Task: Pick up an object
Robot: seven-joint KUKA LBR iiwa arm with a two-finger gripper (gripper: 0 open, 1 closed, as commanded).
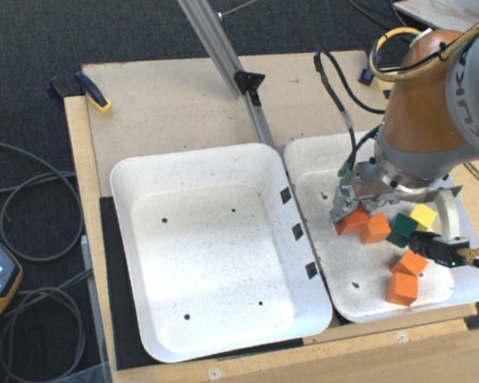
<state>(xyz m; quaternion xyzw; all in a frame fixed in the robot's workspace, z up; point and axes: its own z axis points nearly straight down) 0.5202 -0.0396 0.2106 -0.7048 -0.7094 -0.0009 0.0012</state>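
Several small blocks lie in the right bin (pixel 349 296). Two orange blocks (pixel 374 229) sit side by side near its middle, with a green block (pixel 402 230) and a yellow block (pixel 424 216) just right of them. Two more orange blocks (pixel 402 284) rest near the bin's front edge. My gripper (pixel 348 205) hangs low over the leftmost orange block (pixel 349 224), right above or touching it; the wrist hides the contact. The grey and orange arm covers the bin's right back part.
The left bin (pixel 204 251) adjoins the right one, with black clips along the shared wall. A slanted metal pole (pixel 214 38) rises behind the bins. Black cables (pixel 337 101) run across the bench at back right. A blue and yellow tool (pixel 94 90) lies at the back left corner.
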